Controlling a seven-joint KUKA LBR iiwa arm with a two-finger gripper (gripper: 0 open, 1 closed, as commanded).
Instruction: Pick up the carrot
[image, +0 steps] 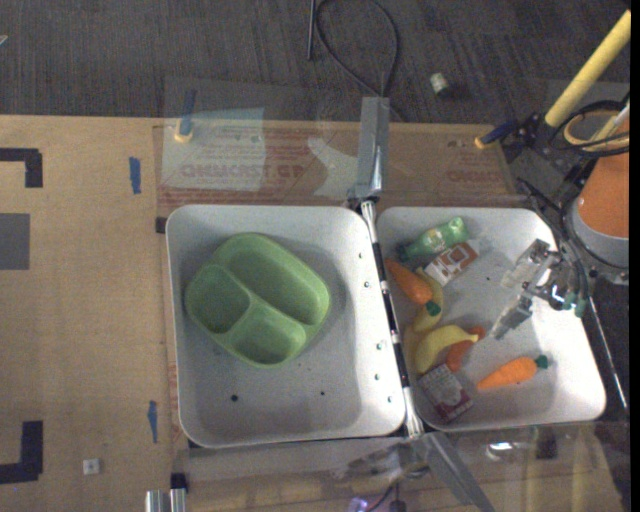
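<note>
- Orange carrot (509, 373) with a green tip lies flat in the right bin (575, 400), just below the fingers and apart from them
- The gripper (527, 290) hangs over the bin floor, its fingers spread with nothing between them
- Best to lower straight onto the carrot's thick middle, fingers straddling its width, clear of the banana (440, 342) to their left

Tan bench (90, 330), blue tape bits (134, 175) and black markings (24, 165) toward left edge. Two shallow white bins touching side by side: left bin (200, 400) mid-bench, right bin (580, 390) at right edge.
</note>
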